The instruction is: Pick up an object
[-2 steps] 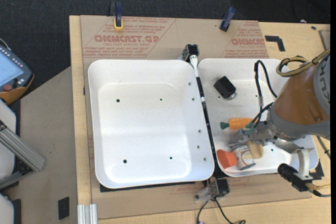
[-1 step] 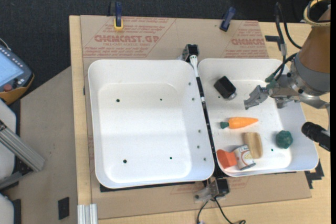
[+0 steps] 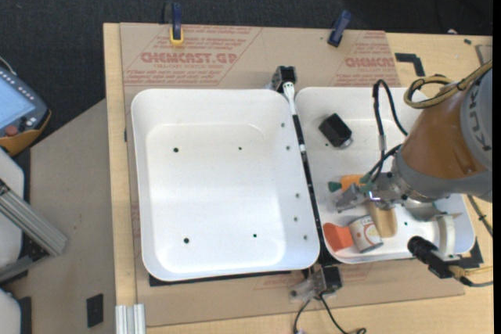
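Where end effector (image 3: 368,198) hovers, orange object (image 3: 337,235) lies just beside.

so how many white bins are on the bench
2. The wide shallow white plastic bin sits on the left of the view. The second shallow white plastic bin sits beside it on the right, partly covered by the grey arm with its orange band.

Fixed overhead cam, slanted, both bins (image 3: 149,168)
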{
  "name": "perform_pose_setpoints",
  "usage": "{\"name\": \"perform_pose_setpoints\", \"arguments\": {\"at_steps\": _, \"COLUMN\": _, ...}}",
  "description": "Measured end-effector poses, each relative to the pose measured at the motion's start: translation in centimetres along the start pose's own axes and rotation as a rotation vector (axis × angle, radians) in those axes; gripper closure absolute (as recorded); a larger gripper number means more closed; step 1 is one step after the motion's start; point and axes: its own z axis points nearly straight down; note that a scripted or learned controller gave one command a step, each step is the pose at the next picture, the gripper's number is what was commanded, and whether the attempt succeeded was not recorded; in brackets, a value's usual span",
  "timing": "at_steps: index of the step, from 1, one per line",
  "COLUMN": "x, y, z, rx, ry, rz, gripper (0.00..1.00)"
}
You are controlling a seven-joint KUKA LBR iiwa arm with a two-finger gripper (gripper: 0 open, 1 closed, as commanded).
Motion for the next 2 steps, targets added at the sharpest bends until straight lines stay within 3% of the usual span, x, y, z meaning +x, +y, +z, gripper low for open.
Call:
{"name": "perform_pose_setpoints", "arguments": {"at_steps": 1, "x": 5.21, "y": 4.13, "z": -9.52, "rx": -0.009, "ry": 0.001, "rz": -0.007, "gripper": 0.00}}
{"name": "perform_pose_setpoints", "arguments": {"at_steps": 2, "x": 4.85, "y": 3.82, "z": -9.96, "rx": 0.001, "ry": 0.001, "rz": -0.001, "gripper": 1.00}}
